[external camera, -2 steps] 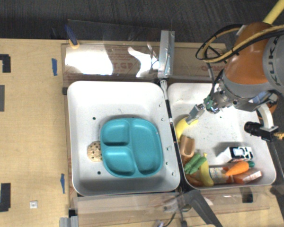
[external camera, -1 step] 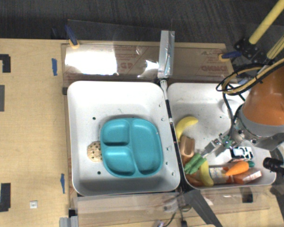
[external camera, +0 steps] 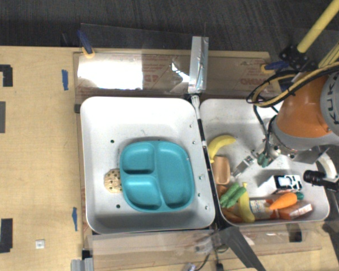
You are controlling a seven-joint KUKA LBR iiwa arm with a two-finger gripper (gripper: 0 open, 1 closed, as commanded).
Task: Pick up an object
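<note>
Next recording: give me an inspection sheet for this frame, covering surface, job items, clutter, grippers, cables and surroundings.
Surface: two white bins, left bin, right bin, on a wooden bench.
Job items: banana, carrot, green vegetable and other small toys in the right bin.
Clutter: teal divided tray and cookie in the left bin.
Grippers: gripper low over the right bin; jaws' state unclear.
Cables: black and yellow cables by the arm.
Surroundings: dark carpet.

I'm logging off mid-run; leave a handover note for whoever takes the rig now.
Two-finger gripper: low over the right white bin, nothing seen between its fingers.
Right bin holds the yellow plastic banana, green toy pepper, orange carrot toy and other small items.
Left white bin: teal divided tray, speckled cookie at its left edge.
Done: nothing lifted. Left: grasp and raise one object.
</note>
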